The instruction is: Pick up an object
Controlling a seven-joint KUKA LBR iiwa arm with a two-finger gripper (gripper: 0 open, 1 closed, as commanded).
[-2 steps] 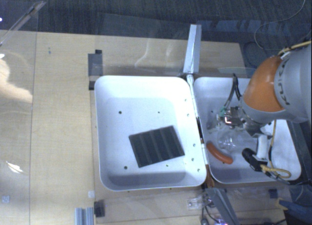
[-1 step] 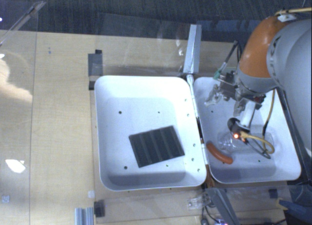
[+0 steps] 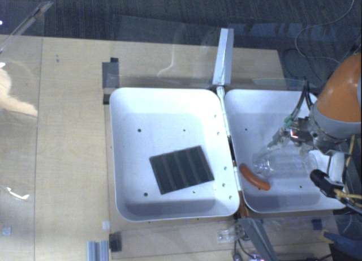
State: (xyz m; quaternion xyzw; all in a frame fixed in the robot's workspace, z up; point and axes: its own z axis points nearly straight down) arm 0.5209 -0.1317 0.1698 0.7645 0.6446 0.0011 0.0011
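A sausage (image 3: pixel 254 177) lies near the front-left corner of the right bin (image 3: pixel 249 107), long axis slanting. Just right of it sits a clear plastic bottle (image 3: pixel 280 163). The gripper (image 3: pixel 294 134) hangs beyond and right of both; whether it is apart or together I cannot tell.

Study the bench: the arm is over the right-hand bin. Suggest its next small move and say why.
Probably a short drop straight down onto the clear plastic bottle. The claw sits over the right bin, just above that bottle, with the orange sausage lying beside it nearer the divider. The bottle is the closest thing to grab, though whether the claw is lined up cleanly is hard to judge.
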